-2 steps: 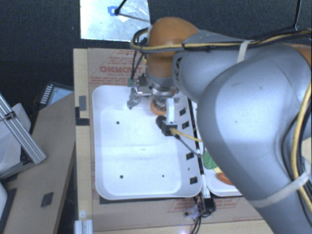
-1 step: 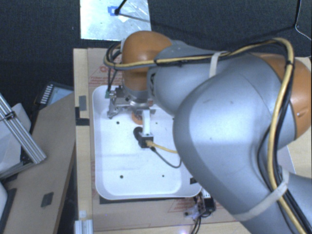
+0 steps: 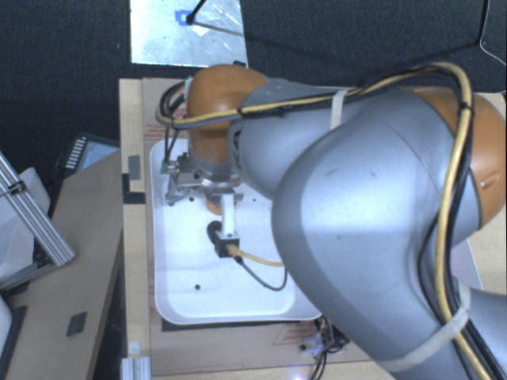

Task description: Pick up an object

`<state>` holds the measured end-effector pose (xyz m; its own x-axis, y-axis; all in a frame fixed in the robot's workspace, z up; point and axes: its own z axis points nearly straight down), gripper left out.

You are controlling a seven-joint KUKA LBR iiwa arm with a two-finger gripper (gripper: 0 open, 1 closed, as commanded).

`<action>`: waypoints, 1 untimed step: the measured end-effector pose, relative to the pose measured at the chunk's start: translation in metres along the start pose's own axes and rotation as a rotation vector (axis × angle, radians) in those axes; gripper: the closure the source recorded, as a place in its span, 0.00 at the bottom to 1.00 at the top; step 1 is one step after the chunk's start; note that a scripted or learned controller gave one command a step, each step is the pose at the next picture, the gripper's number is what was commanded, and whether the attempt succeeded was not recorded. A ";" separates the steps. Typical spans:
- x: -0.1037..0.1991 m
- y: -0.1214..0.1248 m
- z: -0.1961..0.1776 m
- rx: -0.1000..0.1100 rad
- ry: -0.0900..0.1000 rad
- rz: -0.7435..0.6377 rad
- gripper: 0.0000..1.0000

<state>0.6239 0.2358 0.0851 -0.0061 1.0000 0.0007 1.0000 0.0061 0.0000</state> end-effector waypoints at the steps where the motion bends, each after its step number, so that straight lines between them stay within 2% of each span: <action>1: -0.002 -0.016 0.000 -0.002 -0.001 0.005 0.00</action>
<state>0.6077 0.2339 0.0856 -0.0013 1.0000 0.0001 1.0000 0.0013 0.0017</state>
